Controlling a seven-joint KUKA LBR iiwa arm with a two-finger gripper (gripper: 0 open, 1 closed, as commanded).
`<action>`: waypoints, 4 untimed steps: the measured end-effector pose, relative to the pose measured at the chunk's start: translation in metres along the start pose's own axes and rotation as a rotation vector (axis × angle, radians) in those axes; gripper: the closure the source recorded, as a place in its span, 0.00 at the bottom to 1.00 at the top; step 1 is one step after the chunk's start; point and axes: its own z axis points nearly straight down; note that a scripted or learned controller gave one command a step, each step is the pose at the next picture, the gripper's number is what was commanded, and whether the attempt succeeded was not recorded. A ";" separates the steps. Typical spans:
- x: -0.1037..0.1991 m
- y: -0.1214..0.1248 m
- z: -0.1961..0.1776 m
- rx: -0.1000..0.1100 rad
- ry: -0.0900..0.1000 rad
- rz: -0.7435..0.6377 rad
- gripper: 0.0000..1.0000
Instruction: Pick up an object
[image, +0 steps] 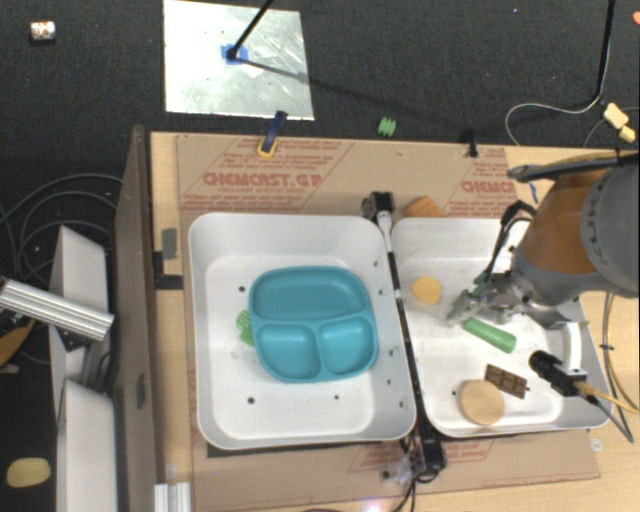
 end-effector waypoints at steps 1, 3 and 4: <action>0.000 0.001 -0.012 -0.005 0.000 0.001 1.00; -0.031 -0.081 -0.001 0.002 0.001 0.008 0.00; -0.016 0.004 -0.002 -0.010 -0.002 -0.007 0.00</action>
